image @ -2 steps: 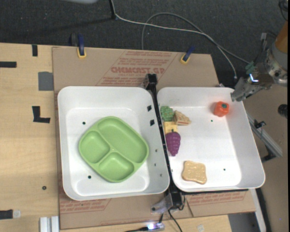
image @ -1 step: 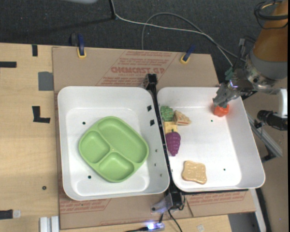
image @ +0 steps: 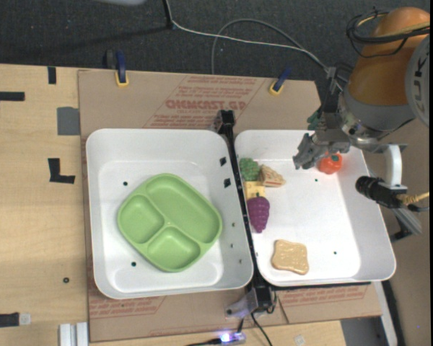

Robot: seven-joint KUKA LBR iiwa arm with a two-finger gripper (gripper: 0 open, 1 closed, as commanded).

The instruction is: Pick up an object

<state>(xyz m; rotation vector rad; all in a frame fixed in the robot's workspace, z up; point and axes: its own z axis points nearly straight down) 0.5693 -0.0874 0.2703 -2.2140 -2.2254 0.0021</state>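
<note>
My gripper point(image: 320, 155) hangs over the far right part of the right bin point(image: 361, 222). A small red-orange toy, like a tomato point(image: 331, 165), sits right at its tip, partly hidden by the gripper body. I cannot tell whether the toy is held or just lying beneath. Along the bin's left wall lie a green leafy toy point(image: 249, 169), a tan wedge point(image: 273, 176), a yellow piece point(image: 254, 189) and a purple bunch of grapes point(image: 258, 213). A toast slice point(image: 291, 257) lies near the front.
The left bin point(image: 101, 157) holds a green divided plate point(image: 169, 222). A black divider point(image: 234, 186) runs between the bins. A black part of the arm point(image: 375, 188) juts over the right bin's right rim. Cables cross the dark floor at the back.
</note>
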